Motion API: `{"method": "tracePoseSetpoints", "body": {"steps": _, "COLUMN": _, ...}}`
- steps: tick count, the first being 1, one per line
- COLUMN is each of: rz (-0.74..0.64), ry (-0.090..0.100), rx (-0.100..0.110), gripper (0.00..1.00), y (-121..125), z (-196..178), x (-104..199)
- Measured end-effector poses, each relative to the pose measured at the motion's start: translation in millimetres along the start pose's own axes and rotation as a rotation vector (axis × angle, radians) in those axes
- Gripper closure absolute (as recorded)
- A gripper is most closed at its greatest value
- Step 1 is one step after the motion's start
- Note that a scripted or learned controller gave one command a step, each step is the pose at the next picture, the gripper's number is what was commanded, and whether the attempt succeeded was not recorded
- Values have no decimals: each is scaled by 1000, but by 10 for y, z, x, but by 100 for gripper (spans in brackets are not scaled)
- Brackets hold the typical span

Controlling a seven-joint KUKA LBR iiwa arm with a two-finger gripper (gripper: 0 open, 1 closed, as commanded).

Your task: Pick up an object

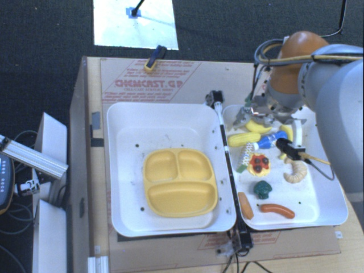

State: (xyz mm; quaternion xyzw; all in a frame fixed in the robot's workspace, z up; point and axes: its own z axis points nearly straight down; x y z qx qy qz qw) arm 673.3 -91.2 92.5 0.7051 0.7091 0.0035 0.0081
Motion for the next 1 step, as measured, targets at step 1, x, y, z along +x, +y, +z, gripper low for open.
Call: {"method": "tracePoseSetpoints", "body": {"steps": 1, "rz": -2, "ry": 0, "rx": -8, "gripper": 100, "y": 25, "z": -126, "x": 1}}
